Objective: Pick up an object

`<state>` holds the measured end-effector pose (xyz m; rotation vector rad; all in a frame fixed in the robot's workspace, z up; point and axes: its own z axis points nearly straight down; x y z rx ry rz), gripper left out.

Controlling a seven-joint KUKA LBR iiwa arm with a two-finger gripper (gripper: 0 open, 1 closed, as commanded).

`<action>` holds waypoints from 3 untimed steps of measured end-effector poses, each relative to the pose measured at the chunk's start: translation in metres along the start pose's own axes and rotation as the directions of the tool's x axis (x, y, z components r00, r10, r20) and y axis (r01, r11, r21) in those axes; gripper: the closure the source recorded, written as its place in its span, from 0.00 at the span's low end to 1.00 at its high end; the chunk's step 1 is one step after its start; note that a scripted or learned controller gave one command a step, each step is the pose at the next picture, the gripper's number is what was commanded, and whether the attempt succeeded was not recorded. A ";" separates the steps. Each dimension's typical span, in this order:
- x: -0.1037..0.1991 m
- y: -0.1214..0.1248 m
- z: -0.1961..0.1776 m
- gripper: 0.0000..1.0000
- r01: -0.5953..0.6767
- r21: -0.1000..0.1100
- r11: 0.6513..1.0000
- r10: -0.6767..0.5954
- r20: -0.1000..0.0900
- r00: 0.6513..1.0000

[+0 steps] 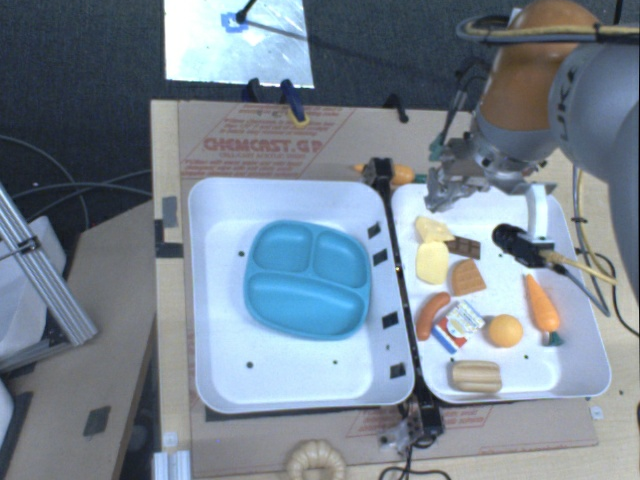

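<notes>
Two white bins sit side by side on my bench, seen from above. The left bin (215, 268) holds a blue plate (308, 278). The right bin (585, 363) holds toy food. A pale wedge (432, 230) lies near its far left corner, with a yellow block (432, 263) just below it and a dark bar (463, 247) beside them. A brown wedge (468, 278), sausage (432, 315) and packet (460, 325) lie mid-bin. An orange (505, 330) and carrot (542, 303) lie to the right, and a roll (474, 376) lies at the near edge. My gripper (440, 200) hangs just above the pale wedge. I cannot tell whether it is open or closed.
</notes>
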<state>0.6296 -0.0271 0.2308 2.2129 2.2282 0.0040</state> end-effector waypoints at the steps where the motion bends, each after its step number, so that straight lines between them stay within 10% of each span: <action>1: 0.001 0.001 0.014 1.00 -0.001 0.001 1.000 0.001 0.002 1.000; 3: 0.013 -0.006 0.005 1.00 -0.001 0.002 1.000 0.001 0.001 1.000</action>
